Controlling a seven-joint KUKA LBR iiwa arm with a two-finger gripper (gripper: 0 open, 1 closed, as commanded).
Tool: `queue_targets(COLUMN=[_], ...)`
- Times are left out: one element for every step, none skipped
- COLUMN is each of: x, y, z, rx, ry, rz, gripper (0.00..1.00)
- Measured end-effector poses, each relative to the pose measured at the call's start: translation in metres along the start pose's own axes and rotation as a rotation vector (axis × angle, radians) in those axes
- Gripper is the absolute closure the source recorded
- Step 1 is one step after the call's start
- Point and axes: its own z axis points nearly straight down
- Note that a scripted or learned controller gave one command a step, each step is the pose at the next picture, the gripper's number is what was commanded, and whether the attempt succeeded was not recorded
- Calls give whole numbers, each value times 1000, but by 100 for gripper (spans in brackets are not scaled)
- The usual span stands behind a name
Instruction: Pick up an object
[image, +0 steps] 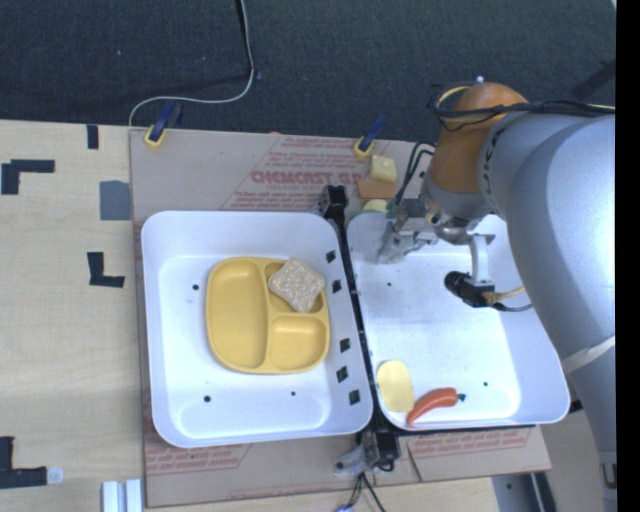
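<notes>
Although the gripper is lowered into the far corner of the right bin, nothing is seen between its tips, and whether it is open or closed cannot be told; the pick is judged not yet done. An orange sausage-shaped piece lies at that bin's near rim, its long axis pointing slantwise along the rim, beside a yellow piece

Two white bins on brown cardboard; yellow divided plate bearing a speckled tan sponge; pale yellow piece; orange-red carrot (glossy); grey arm, orange band.
</notes>
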Motion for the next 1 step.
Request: queue_targets(x=[0], y=[0], z=[1], rx=[1], ry=[0], rz=[0], gripper=[0])
